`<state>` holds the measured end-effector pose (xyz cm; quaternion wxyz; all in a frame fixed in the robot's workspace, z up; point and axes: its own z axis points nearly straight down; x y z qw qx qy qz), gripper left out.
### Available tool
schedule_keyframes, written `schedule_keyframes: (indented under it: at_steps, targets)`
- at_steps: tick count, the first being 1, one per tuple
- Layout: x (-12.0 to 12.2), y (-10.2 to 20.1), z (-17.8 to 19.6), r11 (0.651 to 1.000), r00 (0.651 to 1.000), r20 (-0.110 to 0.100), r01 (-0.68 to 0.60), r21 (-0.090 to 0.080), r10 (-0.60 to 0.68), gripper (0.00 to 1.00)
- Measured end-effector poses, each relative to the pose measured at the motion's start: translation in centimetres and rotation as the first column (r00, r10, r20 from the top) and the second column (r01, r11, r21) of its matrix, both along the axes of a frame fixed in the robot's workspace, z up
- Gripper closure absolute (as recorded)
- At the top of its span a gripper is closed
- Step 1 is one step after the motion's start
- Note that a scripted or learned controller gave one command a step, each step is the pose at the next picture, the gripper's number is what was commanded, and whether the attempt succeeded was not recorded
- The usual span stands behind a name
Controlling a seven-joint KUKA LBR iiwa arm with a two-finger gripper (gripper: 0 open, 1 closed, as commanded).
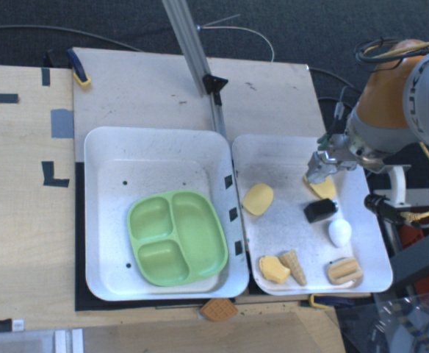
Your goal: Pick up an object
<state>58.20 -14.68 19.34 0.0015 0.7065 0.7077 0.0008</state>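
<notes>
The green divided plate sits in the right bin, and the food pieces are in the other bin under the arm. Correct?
Not quite. The camera view shows the green divided plate in the left bin. The food pieces, such as the round yellow piece, lie in the right bin, where the gripper is.
</notes>
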Motion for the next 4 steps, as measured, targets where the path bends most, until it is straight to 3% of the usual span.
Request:
schedule_keyframes:
  at_steps: [1,2,4]
  targets:
    - [0.8,0.2,4.5,1.000,1.000,0.000,-0.001,0.000,0.001,1.00]
    - [0.8,5.5,3.3,1.000,1.000,-0.005,-0.004,0.002,0.004,1.00]
    - [-0.7,16.4,4.7,1.000,1.000,-0.005,-0.006,0.003,0.006,1.00]
